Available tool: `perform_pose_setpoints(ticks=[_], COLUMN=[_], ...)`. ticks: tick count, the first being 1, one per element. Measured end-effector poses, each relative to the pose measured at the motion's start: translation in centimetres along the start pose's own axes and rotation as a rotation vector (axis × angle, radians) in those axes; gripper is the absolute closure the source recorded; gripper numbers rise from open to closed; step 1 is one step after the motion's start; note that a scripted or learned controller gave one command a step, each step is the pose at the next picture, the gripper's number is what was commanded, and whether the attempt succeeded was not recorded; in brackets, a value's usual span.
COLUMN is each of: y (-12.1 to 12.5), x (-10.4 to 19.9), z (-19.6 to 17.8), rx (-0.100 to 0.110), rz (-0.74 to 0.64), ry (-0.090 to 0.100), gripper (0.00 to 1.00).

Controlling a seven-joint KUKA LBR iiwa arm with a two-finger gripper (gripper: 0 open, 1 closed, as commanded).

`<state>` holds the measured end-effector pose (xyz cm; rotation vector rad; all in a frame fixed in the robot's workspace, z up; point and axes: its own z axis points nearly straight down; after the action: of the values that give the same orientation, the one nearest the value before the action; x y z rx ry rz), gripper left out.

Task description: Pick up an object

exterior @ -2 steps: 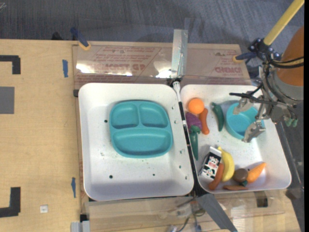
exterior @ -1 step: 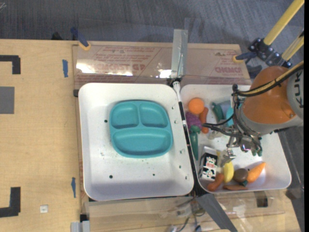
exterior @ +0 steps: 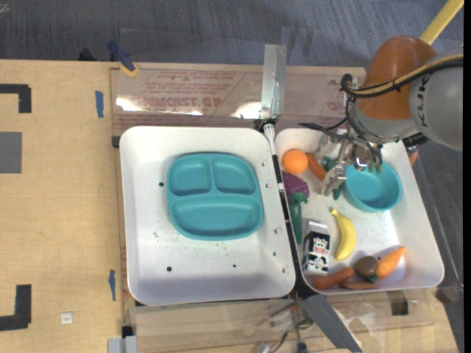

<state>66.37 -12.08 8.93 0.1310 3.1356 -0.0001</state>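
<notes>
My gripper [exterior: 334,182] hangs over the back of the right bin [exterior: 421,230] with its fingers open and nothing between them. It sits between an orange ball [exterior: 294,160] on its left and a blue bowl [exterior: 375,190] on its right. A small orange piece [exterior: 316,169] lies right beside the fingertips. Further forward lie a purple toy [exterior: 297,187], a green piece [exterior: 296,216], a yellow banana [exterior: 344,234] and a black-and-white carton [exterior: 317,250].
At the right bin's front edge lie a red-orange piece [exterior: 335,277], a brown lump [exterior: 366,268] and an orange carrot [exterior: 391,259]. The left bin [exterior: 140,223] holds a teal divided plate [exterior: 215,195]. A metal divider [exterior: 272,87] rises behind the bins.
</notes>
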Motion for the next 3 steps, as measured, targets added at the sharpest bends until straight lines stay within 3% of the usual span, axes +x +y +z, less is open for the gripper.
perform_pose_setpoints(ticks=[1,2,3], y=[-0.9,-2.5,-3.1], x=[7.1,12.0,12.3], z=[0.0,0.0,0.0], rx=[-0.001,-0.012,-0.023], rz=[0.253,0.257,0.230], ry=[-0.007,-0.007,-0.003], gripper=[0.00,0.00,0.00])
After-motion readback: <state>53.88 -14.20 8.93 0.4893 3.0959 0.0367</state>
